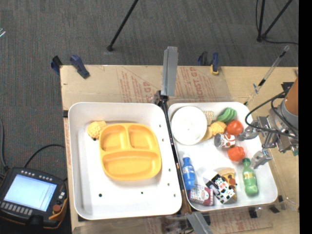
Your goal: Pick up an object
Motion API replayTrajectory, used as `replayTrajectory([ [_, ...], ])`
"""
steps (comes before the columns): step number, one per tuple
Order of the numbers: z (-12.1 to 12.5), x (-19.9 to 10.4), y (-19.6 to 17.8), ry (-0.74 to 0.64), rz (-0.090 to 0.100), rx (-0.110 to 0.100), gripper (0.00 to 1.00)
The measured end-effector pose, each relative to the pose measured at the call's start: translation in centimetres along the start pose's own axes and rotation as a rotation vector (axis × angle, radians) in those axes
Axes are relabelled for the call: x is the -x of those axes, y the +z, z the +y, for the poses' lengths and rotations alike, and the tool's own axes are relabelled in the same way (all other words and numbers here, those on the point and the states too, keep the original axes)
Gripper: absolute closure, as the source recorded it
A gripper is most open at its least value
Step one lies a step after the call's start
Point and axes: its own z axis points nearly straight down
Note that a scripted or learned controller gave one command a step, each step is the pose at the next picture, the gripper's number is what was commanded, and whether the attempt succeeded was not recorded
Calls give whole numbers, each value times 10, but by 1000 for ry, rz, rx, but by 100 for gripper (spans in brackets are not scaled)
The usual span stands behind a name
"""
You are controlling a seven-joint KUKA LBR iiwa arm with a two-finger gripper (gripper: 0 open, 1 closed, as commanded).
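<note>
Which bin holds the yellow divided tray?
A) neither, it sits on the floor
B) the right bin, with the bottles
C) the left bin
C: the yellow tray lies in the left bin, with a small yellow toy at its upper left corner; the bottles are in the right bin.

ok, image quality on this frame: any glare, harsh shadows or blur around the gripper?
Camera view: lighting is even and soft, with no harsh shadows in the two shallow white bins; the round white plate looks near blown out; the gripper at the right bin's edge looks slightly soft, while the green plastic bottle stays fairly sharp.
</note>
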Motion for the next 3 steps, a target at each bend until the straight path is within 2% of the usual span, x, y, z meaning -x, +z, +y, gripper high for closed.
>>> replayTrajectory([
  [1, -3, 40, 112, -143, -5, -1, 0],
  [2, 74, 34, 118, -103, -9, 0, 0],
  [3, 75, 33, 111, -107, -4, 0, 100],
])
